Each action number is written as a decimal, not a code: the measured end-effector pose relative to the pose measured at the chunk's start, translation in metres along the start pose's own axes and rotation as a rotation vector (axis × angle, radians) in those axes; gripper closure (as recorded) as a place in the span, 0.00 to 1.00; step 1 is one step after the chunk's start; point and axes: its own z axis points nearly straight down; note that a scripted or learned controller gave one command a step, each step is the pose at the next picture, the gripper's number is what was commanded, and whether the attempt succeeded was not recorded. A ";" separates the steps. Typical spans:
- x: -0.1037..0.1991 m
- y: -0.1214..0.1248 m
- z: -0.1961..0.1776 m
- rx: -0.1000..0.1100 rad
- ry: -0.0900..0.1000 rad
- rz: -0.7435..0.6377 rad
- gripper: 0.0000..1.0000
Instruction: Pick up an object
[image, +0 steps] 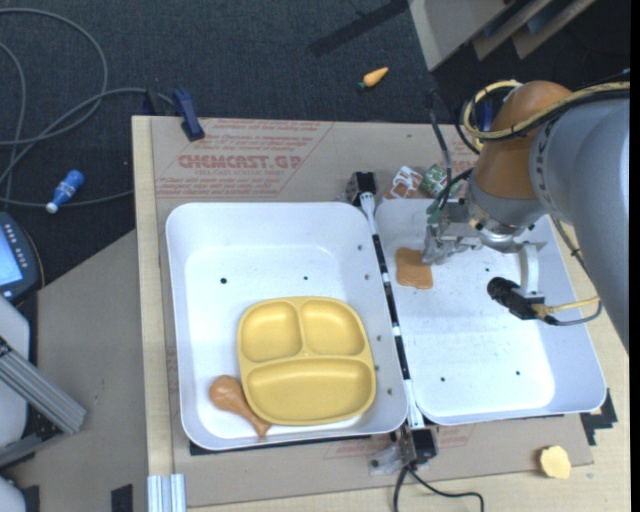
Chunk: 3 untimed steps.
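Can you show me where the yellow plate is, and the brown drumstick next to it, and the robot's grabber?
yellow plate (305, 360): camera view, middle divider.
brown drumstick (229, 392): camera view, rounded meaty end.
gripper (437, 250): camera view, at its tip.

A blue clamp (186, 113) grips the far left corner of the brown board (255, 160) printed with red lettering. On the dark carpet, a small blue-and-white bottle (66, 189) lies left of the board, with grey cables (60, 110) looping near it, and a small orange piece (374, 76) lies beyond the board's far edge. A yellow chunk (554, 461) sits near the board's near right corner. A black clip (362, 186) sits at the far end of the seam between the bins.
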 end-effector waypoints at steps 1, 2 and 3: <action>-0.011 -0.025 -0.010 0.006 0.001 0.003 1.00; -0.011 -0.024 -0.010 0.005 0.002 0.002 0.00; 0.000 0.024 0.013 -0.002 0.000 -0.002 0.00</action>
